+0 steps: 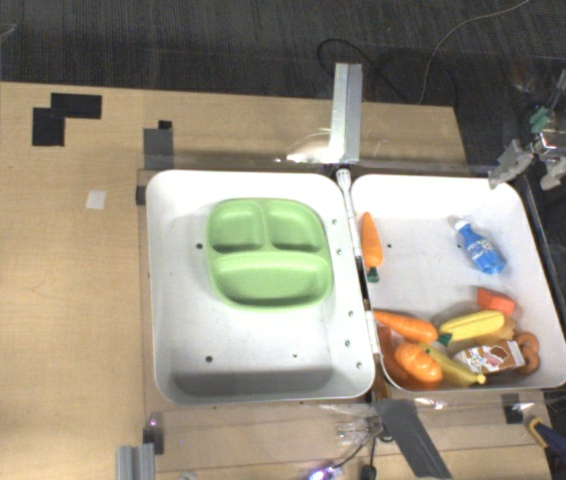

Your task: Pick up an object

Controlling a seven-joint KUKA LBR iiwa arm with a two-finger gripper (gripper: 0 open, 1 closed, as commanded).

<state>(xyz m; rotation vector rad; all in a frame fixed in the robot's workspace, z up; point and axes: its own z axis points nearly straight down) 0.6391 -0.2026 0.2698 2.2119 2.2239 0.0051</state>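
Objects for picking lie in the right bin [523,218], mostly heaped at its near edge. Gripper [548,153] sits at the view's upper right, just outside the bin's far right corner, so every candidate lies toward the near side and to the view's left of it. Whether the gripper is spread or closed cannot be told at this size; nothing is seen held in it.

Nearest candidate: a blue bottle [480,247], lying alone on bare bin floor, long axis running diagonally from far left to near right. It stands apart from its neighbours, so by judgement it offers the cleanest approach, with the closing direction set across that axis.

Second isolated candidate: a carrot [370,243] against the bin's left wall, long axis parallel to the wall; the wall would likely crowd one side of a grasp.

Near-edge cluster, items touching or overlapping: a second carrot [405,324], an orange fruit [415,363], a yellow banana [475,323], a brown packet [490,357], and a small red piece [496,301].

Left bin [173,298]: holds a green divided tray [268,251] with three compartments, lying flat, nothing visible in them.
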